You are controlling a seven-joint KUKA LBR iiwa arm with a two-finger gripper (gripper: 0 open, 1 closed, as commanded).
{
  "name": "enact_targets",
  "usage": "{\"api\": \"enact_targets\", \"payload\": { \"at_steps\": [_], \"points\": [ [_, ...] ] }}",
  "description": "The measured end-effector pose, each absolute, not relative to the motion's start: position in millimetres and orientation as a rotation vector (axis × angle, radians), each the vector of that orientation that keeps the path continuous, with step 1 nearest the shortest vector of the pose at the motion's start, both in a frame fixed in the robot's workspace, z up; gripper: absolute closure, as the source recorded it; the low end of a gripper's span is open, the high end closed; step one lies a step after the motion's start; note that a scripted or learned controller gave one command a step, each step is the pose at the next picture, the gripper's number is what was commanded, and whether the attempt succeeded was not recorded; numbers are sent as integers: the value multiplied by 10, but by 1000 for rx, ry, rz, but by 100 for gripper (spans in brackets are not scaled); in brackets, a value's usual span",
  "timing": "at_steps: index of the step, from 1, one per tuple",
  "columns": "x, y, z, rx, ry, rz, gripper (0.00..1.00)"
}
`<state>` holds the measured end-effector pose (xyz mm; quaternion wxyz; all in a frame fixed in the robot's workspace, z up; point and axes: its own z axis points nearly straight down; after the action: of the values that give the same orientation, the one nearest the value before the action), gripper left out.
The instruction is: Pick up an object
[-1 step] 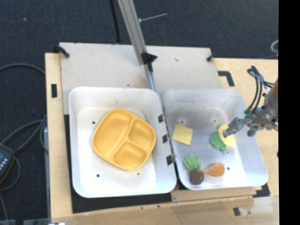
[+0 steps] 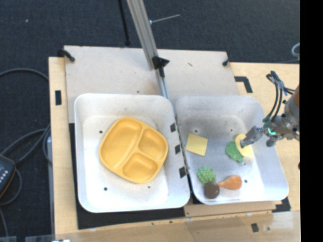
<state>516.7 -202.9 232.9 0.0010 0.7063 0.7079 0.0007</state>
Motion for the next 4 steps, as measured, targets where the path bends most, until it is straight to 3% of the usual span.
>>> {"api": "enact_targets", "payload": {
  "at_steps": [1, 3, 4],
  "points": [
    [5164, -1997, 1705, 2223, 2224, -4, 0],
    [5174, -1955, 997, 2222, 2220, -3, 0],
    [5189, -1966, 1122, 2222, 2214, 3, 100]
  ]
}}
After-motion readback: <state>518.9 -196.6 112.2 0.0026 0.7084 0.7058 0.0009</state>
